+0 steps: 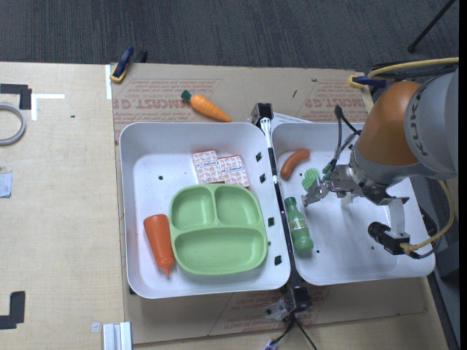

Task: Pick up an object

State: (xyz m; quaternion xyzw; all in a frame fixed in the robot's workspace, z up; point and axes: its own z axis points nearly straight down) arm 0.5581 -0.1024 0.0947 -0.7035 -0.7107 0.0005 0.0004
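My gripper (316,191) hangs low over the left part of the right bin (365,265). A green bottle (298,227) lies lengthwise along that bin's left wall, just below and left of the gripper. A small green piece (311,175) shows right at the gripper's upper edge; whether it is touched is unclear. A red-orange sausage (294,162) lies in the bin's far left corner, above the gripper.
The left bin (146,152) holds a green divided plate (217,230), an orange bottle-shaped toy (159,243) and a pink-white packet (217,168). A toy carrot (206,106) lies on the cardboard behind the bins. The arm's grey body and orange band (390,126) cover the right bin's right side.
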